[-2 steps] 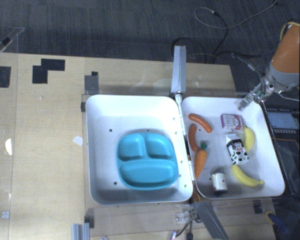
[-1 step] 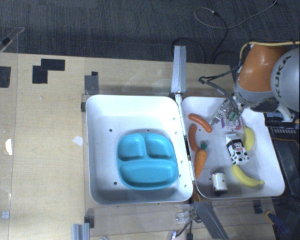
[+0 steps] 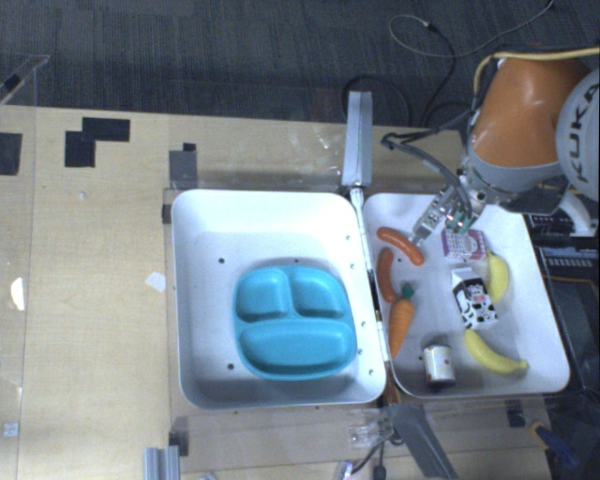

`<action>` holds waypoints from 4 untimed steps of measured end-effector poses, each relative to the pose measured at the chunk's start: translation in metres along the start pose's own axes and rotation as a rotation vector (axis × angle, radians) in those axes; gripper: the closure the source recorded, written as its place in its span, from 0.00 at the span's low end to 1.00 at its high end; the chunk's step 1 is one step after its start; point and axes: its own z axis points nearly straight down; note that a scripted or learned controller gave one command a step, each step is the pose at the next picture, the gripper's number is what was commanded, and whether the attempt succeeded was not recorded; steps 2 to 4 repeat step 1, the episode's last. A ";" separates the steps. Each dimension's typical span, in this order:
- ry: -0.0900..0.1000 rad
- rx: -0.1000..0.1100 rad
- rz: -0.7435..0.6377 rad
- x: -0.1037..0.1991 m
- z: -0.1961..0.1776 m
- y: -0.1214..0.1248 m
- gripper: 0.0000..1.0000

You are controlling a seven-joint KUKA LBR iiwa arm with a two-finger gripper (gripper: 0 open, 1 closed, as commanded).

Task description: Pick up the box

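The claw (image 3: 452,217) hovers above the pink box (image 3: 464,246), its label unreadable.

Pale wooden bench (image 3: 84,281), dark grey carpet (image 3: 206,47) beyond, black cable (image 3: 433,28) looping on it

The box (image 3: 474,300), white with black patches, lay tilted in the right bin (image 3: 553,370), near its right edge.

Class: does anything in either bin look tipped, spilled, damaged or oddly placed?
Nothing looks spilled or broken. In the right bin the small can seems to lie on its side, and the cow-print box sits askew. The blue tray lies flat.
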 end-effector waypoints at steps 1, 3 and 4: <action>-0.001 0.000 0.076 -0.016 -0.006 0.048 1.00; -0.001 0.000 0.076 -0.016 -0.006 0.048 1.00; -0.001 0.000 0.076 -0.016 -0.006 0.048 1.00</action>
